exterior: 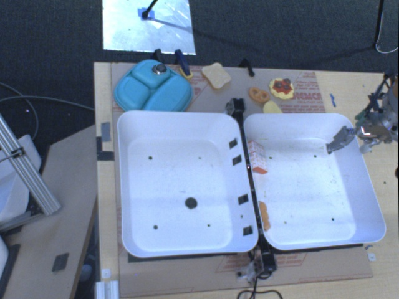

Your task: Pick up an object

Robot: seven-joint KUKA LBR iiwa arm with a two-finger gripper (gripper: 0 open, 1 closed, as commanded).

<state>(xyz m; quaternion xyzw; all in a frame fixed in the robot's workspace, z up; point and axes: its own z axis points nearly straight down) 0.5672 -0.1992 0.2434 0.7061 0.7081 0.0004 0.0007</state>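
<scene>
Still approach step: hand (341,139) at right of frame over right bin (368,192), opening impossible to tell, nothing visibly held, needing descent toward small carton (257,157) at bin's left wall.

The arm (380,120) is cut off at the right edge; its gripper (340,141) looks blurred.
</scene>
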